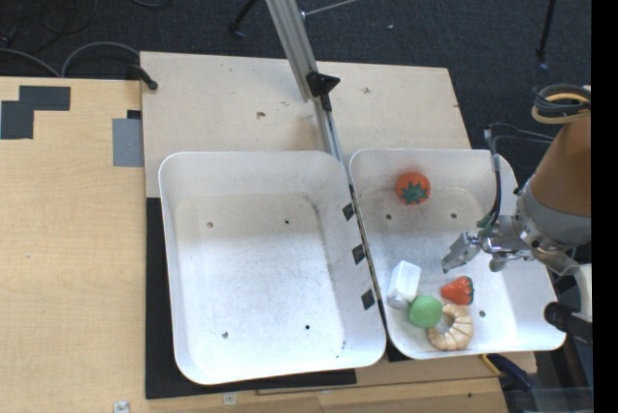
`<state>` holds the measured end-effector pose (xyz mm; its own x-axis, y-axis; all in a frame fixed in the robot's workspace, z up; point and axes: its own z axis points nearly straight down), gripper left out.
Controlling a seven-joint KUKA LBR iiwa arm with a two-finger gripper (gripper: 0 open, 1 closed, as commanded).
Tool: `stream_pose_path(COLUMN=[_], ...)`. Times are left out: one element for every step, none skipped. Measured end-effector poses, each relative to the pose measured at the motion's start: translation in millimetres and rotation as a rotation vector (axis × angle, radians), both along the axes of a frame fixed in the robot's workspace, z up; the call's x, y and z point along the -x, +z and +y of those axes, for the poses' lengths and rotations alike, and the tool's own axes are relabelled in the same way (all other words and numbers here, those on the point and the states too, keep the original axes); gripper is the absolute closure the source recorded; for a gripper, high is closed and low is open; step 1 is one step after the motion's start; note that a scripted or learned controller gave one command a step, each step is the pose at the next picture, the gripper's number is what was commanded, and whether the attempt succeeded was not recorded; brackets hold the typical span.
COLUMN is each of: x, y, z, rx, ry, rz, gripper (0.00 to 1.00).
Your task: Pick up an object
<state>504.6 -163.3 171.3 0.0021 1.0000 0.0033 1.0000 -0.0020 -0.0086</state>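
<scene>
The pincer [470, 252] is hovering inside the right bin [521, 329], near its right wall; its fingers appear to be standing apart, gripping nothing, though the view is blurred. A strawberry [459, 289] is lying just below it. A tomato [413, 188] is sitting toward the bin's far edge.

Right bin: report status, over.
Gripper low over right bin, nothing seen between its fingers. Strawberry just below it, beside green ball, white block, pastry. Tomato apart, far end.
</scene>
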Motion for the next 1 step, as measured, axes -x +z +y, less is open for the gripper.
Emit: stream_pose_path(x=[1.7], y=[-64.6], z=[2.3], rx=[0.0], ry=[0.0], rz=[0.001], gripper=[0.0])
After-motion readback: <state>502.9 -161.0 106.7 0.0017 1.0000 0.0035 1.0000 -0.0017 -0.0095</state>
